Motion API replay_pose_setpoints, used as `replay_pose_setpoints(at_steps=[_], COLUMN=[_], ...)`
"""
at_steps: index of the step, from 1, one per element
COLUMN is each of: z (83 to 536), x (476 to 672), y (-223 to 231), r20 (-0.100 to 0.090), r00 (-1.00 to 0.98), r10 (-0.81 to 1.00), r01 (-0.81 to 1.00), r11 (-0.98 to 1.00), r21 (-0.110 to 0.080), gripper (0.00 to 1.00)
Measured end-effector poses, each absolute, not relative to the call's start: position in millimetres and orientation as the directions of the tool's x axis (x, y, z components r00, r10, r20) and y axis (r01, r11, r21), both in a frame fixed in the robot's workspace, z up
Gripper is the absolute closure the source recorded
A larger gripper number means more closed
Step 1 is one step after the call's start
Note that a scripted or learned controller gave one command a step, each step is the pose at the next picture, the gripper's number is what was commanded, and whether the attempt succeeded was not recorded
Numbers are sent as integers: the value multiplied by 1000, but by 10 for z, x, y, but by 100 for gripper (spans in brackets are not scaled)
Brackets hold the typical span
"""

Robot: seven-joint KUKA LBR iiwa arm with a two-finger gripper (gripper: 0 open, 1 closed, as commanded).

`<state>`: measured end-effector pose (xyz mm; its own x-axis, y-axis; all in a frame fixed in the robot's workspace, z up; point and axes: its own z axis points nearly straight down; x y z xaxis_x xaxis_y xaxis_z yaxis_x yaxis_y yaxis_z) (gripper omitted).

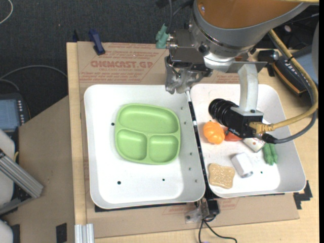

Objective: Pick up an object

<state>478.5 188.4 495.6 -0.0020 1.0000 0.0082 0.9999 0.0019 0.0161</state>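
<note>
My gripper hangs over the far edge of the bins, just above the divider between them, and nothing shows in it. The left bin holds a light green three-compartment plate. In the right bin lie an orange pepper-like toy, a small red piece, a tan square cracker-like piece, a white cylinder, a white block and a green toy. All of these lie nearer the camera than the gripper and to its right.
A black cylindrical unit on a white bracket, with a yellow cable, hangs from the arm over the right bin and covers part of it. The large grey and orange arm fills the upper right. The bins rest on a cardboard sheet.
</note>
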Motion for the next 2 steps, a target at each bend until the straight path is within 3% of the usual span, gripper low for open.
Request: replay_pose_setpoints(at_steps=[1, 2], z=[4786, 4500], x=[4792, 4790], y=[1317, 1146], r20=[-1, -2], r00=[6, 3], r10=[1000, 1000], r01=[1000, 1000], r11=[-6, -3], r21=[-3, -5], gripper=[100, 100])
